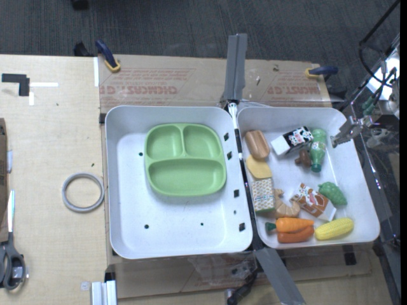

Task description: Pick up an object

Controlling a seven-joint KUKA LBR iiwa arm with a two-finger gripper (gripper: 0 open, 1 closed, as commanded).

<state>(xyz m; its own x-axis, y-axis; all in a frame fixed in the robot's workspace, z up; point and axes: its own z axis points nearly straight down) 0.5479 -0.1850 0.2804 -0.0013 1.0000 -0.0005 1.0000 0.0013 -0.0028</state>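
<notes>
**Op:** Dark carpet runs across the top of the frame, and below it I see the pale wooden bench point(51, 145). At far left a pair of scissors point(11, 259) lies near the lower edge, and a grey tape ring point(83, 192) sits just left of the bins.

**Desk:** What is in the left bin?

**Op:** My left bin point(127, 234) carries a green divided plate point(186, 159), lying flat in the upper middle part. A blue clamp point(108, 55) bites the cardboard above it.

**Desk:** And the right bin?

**Op:** My right bin point(362, 189) is crowded. Along its left side I see a tan bread roll point(257, 143), a yellow wedge point(258, 168) just below it, then a patterned block point(263, 194). At the bottom an orange carrot point(294, 229) lies beside a yellow corn cob point(334, 228). Above those are a red and white carton point(312, 202) and a green broccoli piece point(333, 193). Near the top a black and white carton point(292, 139) lies tilted, with a green bottle point(317, 149) just to its right.

**Desk:** Where is the gripper?

**Op:** I see the gripper point(341, 135) at the upper right corner of the right bin, close to the green bottle but not touching it. Nothing sits between its fingers that I can make out, and I cannot tell whether they are spread or closed.
</notes>
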